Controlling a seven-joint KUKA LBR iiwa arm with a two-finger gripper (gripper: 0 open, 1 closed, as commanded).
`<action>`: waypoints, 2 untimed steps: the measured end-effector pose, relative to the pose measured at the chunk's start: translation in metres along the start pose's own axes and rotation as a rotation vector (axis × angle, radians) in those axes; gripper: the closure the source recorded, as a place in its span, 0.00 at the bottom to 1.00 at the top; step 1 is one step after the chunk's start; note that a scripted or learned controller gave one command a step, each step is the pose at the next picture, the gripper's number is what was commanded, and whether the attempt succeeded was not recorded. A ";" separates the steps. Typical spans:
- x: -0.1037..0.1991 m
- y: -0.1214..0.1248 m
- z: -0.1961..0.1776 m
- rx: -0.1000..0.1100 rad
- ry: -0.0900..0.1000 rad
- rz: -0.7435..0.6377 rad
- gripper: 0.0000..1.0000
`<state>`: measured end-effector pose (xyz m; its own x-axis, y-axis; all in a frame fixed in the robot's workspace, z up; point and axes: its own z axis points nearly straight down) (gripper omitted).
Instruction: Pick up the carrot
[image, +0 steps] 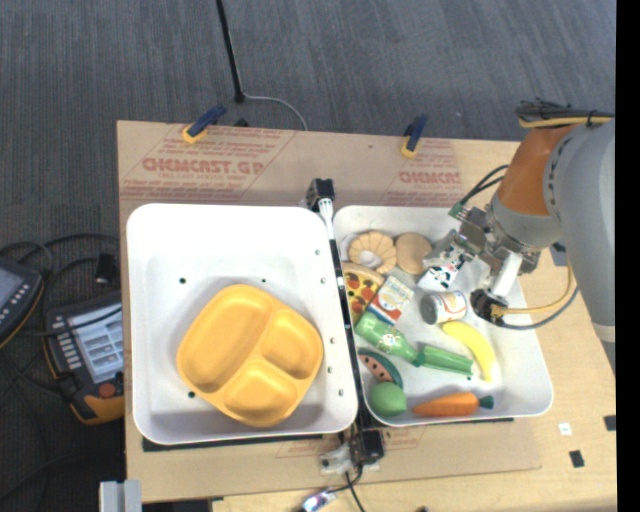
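A: Where is the gripper (447, 272)?

B: Over the far part of the right bin (535, 385), hanging off the grey arm (590, 210) with its orange band. It sits just above a small white cow-patterned toy (438, 275). I cannot tell how its fingers stand; nothing is visibly held.

A: And the carrot (450, 405)?

B: In the same right bin, but at the near edge, well apart from the gripper. It lies flat, nearly parallel to the bin's front wall. The body is orange, tapering to a point toward the bin's left side, and a short dark green stub caps the end toward the bin's right.

A: What lies around the carrot?

B: A green round fruit (389, 399) is just beside its pointed tip. Behind the carrot, deeper into the bin, a long green vegetable (415, 350) lies slanted, and a yellow banana (474, 347) curves down toward the carrot's green end. Further back sit a pale cylinder (440, 306), a pizza slice (360, 288), a tan croissant (371, 247) and a beige roll (412, 250).

A: Anything beyond that bin?

B: The left bin (160, 250), touching the right bin's side, holds a yellow divided plate (250, 352).
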<state>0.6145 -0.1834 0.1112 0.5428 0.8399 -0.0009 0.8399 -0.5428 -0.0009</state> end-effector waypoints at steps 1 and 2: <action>0.059 -0.068 -0.048 0.002 0.000 0.012 0.00; 0.077 0.004 -0.045 0.000 -0.001 0.275 0.00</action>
<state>0.6597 -0.1212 0.1559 0.7502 0.6612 -0.0024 0.6612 -0.7502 -0.0007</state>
